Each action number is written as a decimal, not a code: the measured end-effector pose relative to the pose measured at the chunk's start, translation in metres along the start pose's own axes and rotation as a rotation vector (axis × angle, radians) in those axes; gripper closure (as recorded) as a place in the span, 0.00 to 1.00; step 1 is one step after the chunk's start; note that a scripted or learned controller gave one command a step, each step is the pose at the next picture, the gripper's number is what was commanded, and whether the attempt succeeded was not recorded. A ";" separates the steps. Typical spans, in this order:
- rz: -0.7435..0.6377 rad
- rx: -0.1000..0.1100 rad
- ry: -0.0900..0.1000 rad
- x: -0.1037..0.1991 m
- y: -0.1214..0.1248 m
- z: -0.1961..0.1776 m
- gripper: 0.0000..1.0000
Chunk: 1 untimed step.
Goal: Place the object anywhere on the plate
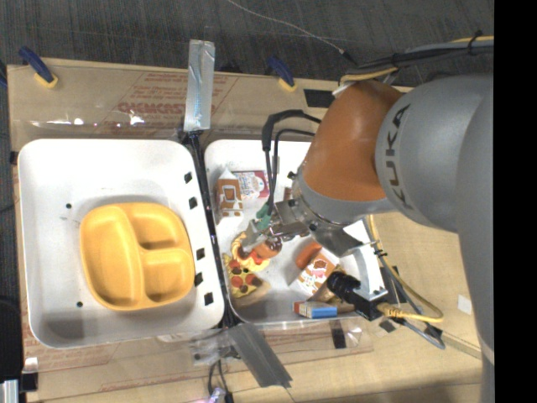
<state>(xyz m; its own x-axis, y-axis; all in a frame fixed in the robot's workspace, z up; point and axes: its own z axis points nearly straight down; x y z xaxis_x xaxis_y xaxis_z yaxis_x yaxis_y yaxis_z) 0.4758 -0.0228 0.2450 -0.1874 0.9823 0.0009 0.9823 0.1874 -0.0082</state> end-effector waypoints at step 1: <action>0.187 0.002 0.001 0.043 0.008 0.057 1.00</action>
<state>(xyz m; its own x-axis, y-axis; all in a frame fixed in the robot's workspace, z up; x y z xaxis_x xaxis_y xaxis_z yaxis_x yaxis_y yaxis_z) 0.4748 0.0210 0.1885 -0.0015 1.0000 -0.0002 0.9999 0.0015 -0.0104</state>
